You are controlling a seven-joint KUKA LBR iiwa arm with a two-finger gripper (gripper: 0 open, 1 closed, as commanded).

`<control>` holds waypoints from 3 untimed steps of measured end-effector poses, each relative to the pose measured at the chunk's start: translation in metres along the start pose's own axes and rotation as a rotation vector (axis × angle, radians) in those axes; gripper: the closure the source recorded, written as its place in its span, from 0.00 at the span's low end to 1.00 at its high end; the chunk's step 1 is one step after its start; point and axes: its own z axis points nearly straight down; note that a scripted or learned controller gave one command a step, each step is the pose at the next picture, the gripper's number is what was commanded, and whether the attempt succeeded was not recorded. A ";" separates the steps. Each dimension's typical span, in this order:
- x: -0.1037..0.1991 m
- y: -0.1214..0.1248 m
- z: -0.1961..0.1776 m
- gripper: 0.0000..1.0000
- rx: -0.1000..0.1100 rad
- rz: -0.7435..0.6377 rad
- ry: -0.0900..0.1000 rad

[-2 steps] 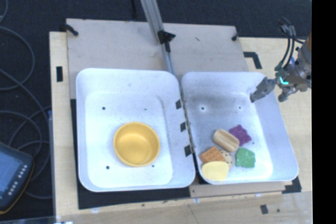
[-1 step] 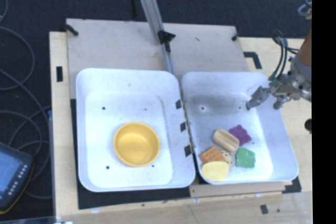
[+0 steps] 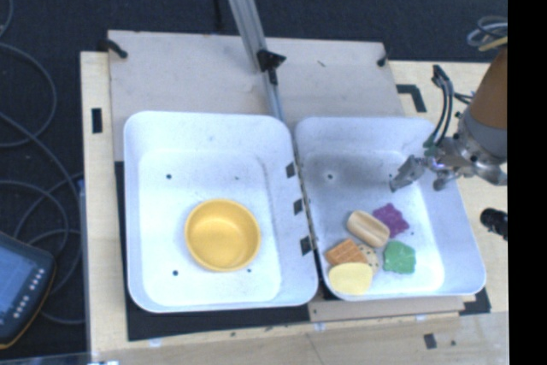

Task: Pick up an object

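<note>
Toy food cluster (image 3: 373, 250) huddles in right bin's (image 3: 342, 141) near corner; yellow bowl (image 3: 223, 234) alone in left bin (image 3: 154, 141). Gripper (image 3: 408, 175) hovers above, far side, finger spread indiscernible, nothing held.

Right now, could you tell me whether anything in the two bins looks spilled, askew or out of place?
Nothing stands out. The round yellow bowl sits upright in the left white bin; the small colourful toy pieces lie clustered in the right white bin.

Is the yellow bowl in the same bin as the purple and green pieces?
No. The yellow bowl sits alone in the left bin, while the purple piece and green piece lie in the right bin.
</note>
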 end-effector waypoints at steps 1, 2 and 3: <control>-0.010 -0.007 0.051 0.00 0.001 -0.001 0.000; -0.010 -0.005 0.037 1.00 -0.009 0.002 0.000; -0.014 0.003 -0.009 1.00 -0.010 -0.005 0.000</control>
